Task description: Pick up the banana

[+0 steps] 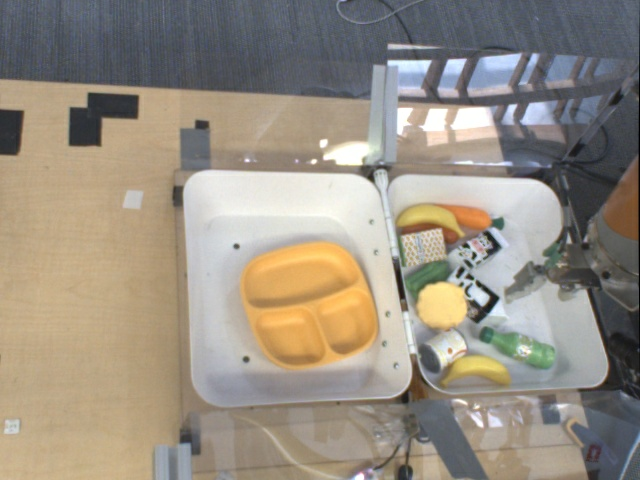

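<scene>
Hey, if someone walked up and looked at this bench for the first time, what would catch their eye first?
Probably the big orange divided plate, alone in the left bin. Next, the jumble of small things along the left side of the right bin, with one banana at the far end and another banana at the near edge. The gripper hangs over the right bin's right half.

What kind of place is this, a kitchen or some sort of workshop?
Probably a robotics lab: a robot arm reaches over two white bins on a bench, one holding toy food like a banana, with cables on carpet.
</scene>
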Robot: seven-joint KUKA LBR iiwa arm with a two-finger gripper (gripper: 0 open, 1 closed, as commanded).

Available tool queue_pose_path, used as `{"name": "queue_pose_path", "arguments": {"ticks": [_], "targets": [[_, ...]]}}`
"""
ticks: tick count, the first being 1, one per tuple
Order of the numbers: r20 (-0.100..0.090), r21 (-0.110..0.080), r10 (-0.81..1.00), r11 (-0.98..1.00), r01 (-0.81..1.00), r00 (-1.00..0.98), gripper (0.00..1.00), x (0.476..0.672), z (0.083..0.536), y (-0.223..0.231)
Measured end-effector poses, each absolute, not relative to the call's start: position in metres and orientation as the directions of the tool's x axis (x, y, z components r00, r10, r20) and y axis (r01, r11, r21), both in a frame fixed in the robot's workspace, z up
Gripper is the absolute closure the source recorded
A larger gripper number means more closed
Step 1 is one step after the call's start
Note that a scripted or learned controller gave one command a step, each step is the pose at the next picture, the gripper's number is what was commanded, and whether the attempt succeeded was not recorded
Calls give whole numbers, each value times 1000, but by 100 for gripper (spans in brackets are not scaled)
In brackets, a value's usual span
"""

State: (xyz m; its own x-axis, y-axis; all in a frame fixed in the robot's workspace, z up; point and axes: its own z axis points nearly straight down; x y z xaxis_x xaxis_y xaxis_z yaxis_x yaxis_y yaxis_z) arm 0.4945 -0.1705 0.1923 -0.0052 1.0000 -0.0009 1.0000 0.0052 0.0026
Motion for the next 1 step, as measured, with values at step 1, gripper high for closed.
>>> {"name": "queue_pose_path", "arguments": {"ticks": [1], "targets": [[0,4,998,62,998,-62,0,569,176,-88]]}}
